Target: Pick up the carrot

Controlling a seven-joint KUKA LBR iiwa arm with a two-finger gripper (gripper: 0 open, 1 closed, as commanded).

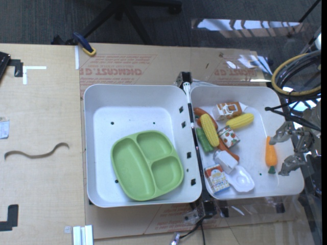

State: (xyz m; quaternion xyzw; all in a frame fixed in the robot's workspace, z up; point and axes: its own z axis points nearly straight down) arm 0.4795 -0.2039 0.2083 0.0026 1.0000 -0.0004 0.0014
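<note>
Carrot point(270, 154) is lying loose on the floor of the right bin point(258, 98), close to that bin's right wall and well away from the pile of other stuff. It's orange with a bit of green at the near end, pointing roughly front to back.

Gripper point(282, 152) is right next to it, coming in over the right wall. The two metal fingers point(279, 135) are spread apart, one just beyond the far end of the carrot and one by its near end. Nothing is pinched between them as far as I can see, though the glare and the cables over there make it a bit hard to say whether a fingertip is actually touching the carrot.

Rest of the right bin: everything is crowded toward its left wall. Two ears of corn point(209, 129), one more upright by the wall and one lying toward the middle, a couple of small printed cartons point(228, 109), something green tucked against the wall, and a white plastic piece point(242, 180) near the front edge.

Left bin point(97, 101) has a green divided plate point(147, 165) sitting toward its front right corner.
</note>
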